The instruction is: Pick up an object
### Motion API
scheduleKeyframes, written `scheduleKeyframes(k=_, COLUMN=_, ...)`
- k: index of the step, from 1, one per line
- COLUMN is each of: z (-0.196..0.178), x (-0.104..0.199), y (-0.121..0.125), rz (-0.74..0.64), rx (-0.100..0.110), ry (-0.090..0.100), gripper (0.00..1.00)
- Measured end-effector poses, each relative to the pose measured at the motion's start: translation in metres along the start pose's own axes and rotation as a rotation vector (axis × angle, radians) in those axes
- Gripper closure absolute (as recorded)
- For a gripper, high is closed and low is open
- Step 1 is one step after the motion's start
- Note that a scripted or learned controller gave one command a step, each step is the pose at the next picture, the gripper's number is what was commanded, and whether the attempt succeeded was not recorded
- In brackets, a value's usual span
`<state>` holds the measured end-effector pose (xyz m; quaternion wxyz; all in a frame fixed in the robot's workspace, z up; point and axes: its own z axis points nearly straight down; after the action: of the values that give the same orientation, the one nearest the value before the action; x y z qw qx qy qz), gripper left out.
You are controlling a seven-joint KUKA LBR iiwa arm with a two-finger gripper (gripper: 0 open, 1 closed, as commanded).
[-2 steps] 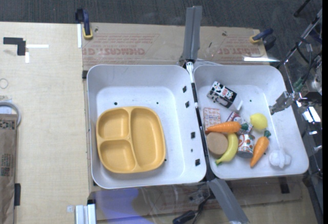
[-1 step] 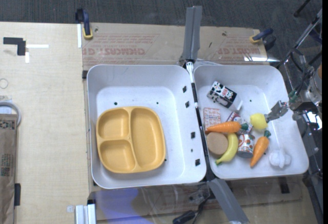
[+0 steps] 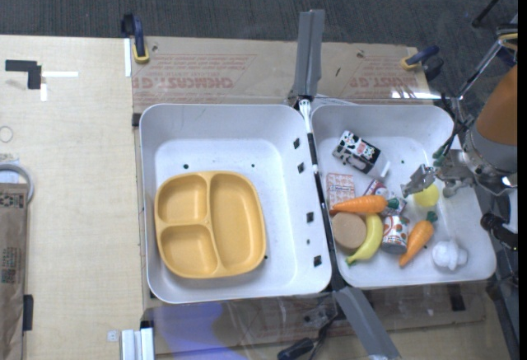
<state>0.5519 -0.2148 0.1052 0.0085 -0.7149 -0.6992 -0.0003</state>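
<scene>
camera view: two white bins sit side by side on the bench. the left bin [image 3: 156,210] holds a yellow divided tray [image 3: 211,224], lying flat near the front-left corner and well apart from anything else. the right bin [image 3: 395,114] carries the clutter the task draws from: a black-and-white carton [image 3: 356,151] toward the back, a carrot [image 3: 359,204] lying across the middle, a banana [image 3: 368,240] curled beside a brown round thing [image 3: 347,230], a second carrot [image 3: 417,242] tilted toward the front, a small can [image 3: 394,233] between banana and carrot, and a white lump [image 3: 450,254] in the front-right corner.

the arm [image 3: 499,121] comes in from the right, low over that bin. its gripper [image 3: 418,181] hangs just above a yellow piece [image 3: 427,195] near the right wall, likely placed there because that piece is the chosen target. the metal fingers look slightly parted, but i cannot tell how wide, and nothing shows clearly between them, so no grasp can be claimed. nearby items crowd the spot, which may hinder closing.
</scene>
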Motion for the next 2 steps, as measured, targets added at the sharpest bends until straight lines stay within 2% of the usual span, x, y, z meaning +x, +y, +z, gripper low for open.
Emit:
scheduleKeyframes(k=1, z=0.014, x=0.105, y=-0.037, rz=-0.058, rx=-0.014, ry=-0.009, gripper=0.00)
scheduleKeyframes(k=2, z=-0.012, x=0.063, y=-0.028, rz=0.213, rx=-0.007, ry=-0.012, gripper=0.00)
